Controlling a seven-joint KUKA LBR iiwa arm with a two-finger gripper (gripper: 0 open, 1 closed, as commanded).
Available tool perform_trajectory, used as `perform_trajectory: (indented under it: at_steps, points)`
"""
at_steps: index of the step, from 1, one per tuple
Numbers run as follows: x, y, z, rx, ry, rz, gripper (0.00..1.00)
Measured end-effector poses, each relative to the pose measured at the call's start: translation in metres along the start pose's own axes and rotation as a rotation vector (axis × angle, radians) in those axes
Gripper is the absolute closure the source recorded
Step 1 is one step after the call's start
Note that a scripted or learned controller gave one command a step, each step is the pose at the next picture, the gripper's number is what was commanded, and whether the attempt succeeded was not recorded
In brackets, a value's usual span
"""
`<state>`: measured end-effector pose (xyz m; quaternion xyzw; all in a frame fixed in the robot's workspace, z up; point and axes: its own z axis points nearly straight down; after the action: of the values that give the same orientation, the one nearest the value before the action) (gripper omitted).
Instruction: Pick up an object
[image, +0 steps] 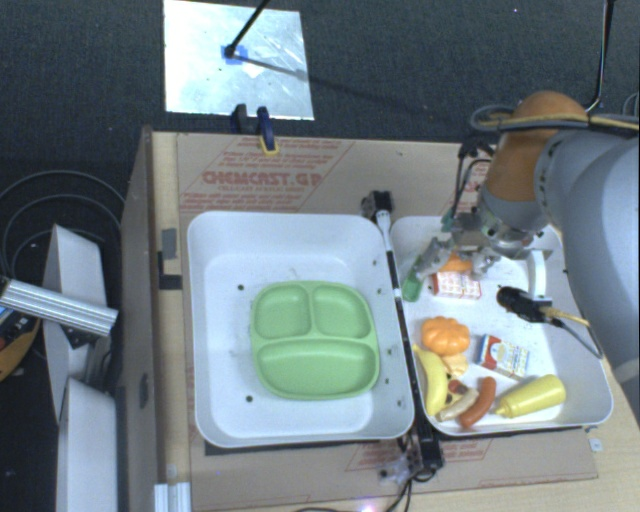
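Because I must lift one thing, my end effector (458, 258) hangs low in the right bin (590, 400), fingers spread, empty, straddling the carton (456, 286). Pumpkin (446, 334), banana (433, 378) and sausage (481, 399) crowd nearby; the green tray (314, 338) occupies the left bin (215, 300).

The grey arm (590, 190) is running off the right edge. Its pincer (458, 258) is covering the top of a small carton (456, 286), whose print is reading too small. A sausage (482, 398) is overlapping the banana's (434, 376) lower end.
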<state>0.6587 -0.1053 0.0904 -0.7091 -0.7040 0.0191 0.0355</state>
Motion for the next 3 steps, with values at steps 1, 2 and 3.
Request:
perform_trajectory:
  at_steps: [1, 2, 3]
  points:
    - [-0.002, -0.001, -0.011, -0.001, -0.005, -0.003, 1.0]
    - [-0.006, -0.07, -0.086, -0.08, -0.023, -0.007, 1.0]
    - [-0.006, -0.068, -0.082, -0.079, -0.023, -0.009, 0.0]
